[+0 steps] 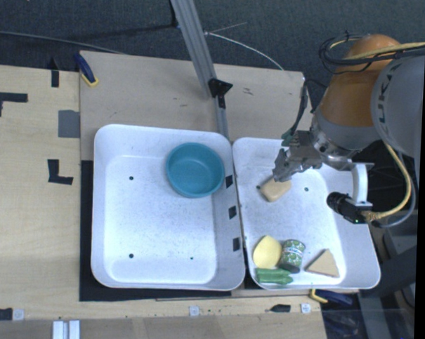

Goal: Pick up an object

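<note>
- Down in the right bin [350, 227], the gripper [285, 171] points its dark fingers at a tan, bread-like chunk [274, 190]; the fingertips meet the chunk's upper edge, and whether they are spread or closed cannot be told from this angle.
- The tan chunk lies on the bin floor toward the far left part of the right bin, close to the divide between the two bins.
- Behind the gripper, the grey arm with its orange band [353, 87] reaches in from the right, with a black fitting [343, 205] and cables hanging beside the wrist.
- Along the near edge of the right bin sit four more things, close together: a yellow lemon-like piece [266, 251], a small green can [292, 254] just to its right, a green pepper-like piece [274, 276] just in front of both, and a tan wedge [324, 263] further right.
- The left bin [126, 218] holds a blue bowl [194, 169], upright, in its far right corner.
- Both bins rest side by side on the light wooden bench [28, 213], and a slanted metal pole [197, 42] rises from beyond their far edges.
</note>
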### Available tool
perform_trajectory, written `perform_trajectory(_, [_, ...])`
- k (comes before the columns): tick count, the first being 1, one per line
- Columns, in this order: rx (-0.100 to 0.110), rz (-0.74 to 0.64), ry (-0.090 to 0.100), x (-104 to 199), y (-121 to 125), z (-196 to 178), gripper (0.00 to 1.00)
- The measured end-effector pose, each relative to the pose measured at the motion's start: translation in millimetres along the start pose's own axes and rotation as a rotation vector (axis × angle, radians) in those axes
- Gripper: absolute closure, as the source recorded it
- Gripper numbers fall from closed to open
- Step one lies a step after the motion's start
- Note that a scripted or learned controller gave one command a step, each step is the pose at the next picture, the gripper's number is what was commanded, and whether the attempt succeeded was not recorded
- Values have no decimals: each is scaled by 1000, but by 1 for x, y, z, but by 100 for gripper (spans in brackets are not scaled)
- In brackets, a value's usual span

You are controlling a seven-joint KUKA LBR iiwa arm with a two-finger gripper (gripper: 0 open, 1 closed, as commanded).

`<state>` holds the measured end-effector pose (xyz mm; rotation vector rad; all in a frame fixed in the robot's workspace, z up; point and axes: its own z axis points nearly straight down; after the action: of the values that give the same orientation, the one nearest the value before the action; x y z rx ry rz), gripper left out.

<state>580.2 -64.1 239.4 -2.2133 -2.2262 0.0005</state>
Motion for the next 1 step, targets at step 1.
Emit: perform_trajectory(1, [2,2,-1,43,-25,12,100])
